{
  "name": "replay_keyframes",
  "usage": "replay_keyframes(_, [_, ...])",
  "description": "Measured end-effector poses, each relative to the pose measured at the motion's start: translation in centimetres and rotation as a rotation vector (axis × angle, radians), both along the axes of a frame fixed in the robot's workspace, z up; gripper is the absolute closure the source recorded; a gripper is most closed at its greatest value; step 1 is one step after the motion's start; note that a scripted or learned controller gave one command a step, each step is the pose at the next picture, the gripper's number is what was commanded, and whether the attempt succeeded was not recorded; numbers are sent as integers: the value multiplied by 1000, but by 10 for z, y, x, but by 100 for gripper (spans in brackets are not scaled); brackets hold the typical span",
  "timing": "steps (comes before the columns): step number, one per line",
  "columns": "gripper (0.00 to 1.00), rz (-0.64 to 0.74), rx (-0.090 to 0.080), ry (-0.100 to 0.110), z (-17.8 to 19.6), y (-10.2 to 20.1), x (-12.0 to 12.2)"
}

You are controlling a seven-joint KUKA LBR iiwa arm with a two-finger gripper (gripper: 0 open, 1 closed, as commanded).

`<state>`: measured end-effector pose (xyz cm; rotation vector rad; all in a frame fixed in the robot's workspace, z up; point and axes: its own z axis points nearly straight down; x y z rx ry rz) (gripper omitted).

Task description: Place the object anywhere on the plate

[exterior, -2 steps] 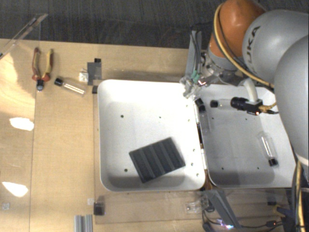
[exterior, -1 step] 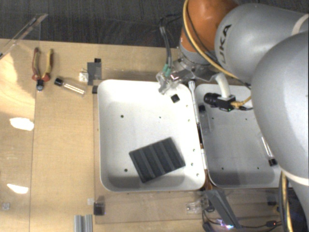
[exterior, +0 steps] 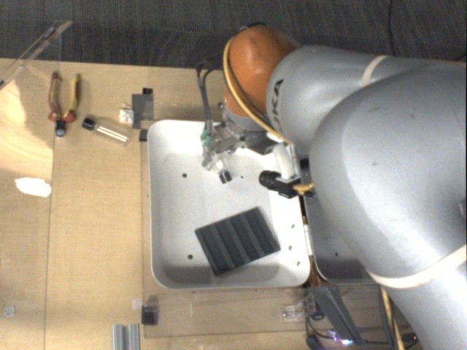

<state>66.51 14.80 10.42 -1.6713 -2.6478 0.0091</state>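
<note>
1. The gripper (exterior: 217, 162) is seen low over the upper part of the left white bin (exterior: 168, 268), reached in by the grey arm (exterior: 379, 166) from the right.
2. Whether the fingers are parted or closed cannot be told.
3. A dark ribbed plate (exterior: 237, 240) is found lying tilted near the bin's front.
4. Pliers (exterior: 63, 102) are laid on the bench (exterior: 80, 246), well left.

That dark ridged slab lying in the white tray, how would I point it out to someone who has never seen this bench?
Start at the shallow white bin on the wooden bench, left of the big grey arm. In the part of its floor nearest the camera lies a dark grey rectangular ribbed plate, turned at a slant. It is the bin's one large flat dark thing; the arm's tool hangs further back.
</note>
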Motion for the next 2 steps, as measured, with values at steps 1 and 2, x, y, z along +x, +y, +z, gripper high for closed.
replay_keyframes(1, [100, 87, 3, -17, 38, 80, -16])
replay_keyframes(2, [100, 413, 3, -19, 70, 78, 4])
